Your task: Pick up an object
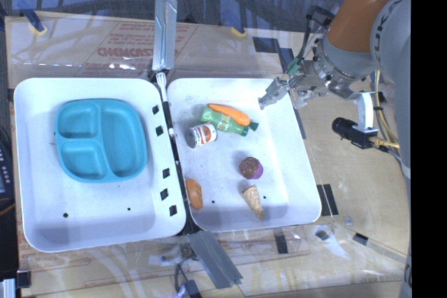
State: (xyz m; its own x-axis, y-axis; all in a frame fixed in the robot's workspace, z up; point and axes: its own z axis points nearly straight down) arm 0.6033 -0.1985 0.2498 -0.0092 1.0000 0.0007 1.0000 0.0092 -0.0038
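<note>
— Nearest the lens, at the right bin's (297,209) front edge: cone-shaped piece (253,199), with a brown roll (194,192) by the front-left corner.

— And the gripper (279,90)?

— Poised over the back-right corner of that bin, holding nothing. Open or closed, cannot tell.

— Closest pick?

— Probably the carrot (230,112), lying on a green packet (225,121) near the back edge. Sits to the gripper's left and slightly forward; long axis slanting from back-left to front-right.

— Others?

— Can (202,135) further left, purple ball (251,167) toward the middle.
</note>
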